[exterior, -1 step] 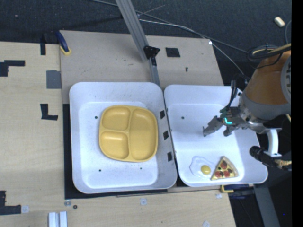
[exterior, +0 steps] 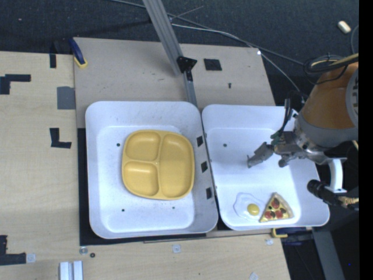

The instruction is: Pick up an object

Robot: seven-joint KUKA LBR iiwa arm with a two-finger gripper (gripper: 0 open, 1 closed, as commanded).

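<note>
My gripper (exterior: 268, 159) hangs over the middle of the right bin (exterior: 245, 121), its two fingers spread open with nothing between them. One dark finger (exterior: 254, 158) points left; the other sits by the wrist. A toy fried egg (exterior: 247, 207) and a toy pizza slice (exterior: 275, 209) lie side by side at the bin's front edge, below the gripper and apart from it. A yellow divided plate (exterior: 158, 164) rests in the middle of the left bin (exterior: 96, 156).
A metal pole (exterior: 166, 28) slants down from the top to the seam between the bins. Cables trail across the dark floor at the back. The arm's orange band (exterior: 332, 104) fills the right side over the bin's right rim.
</note>
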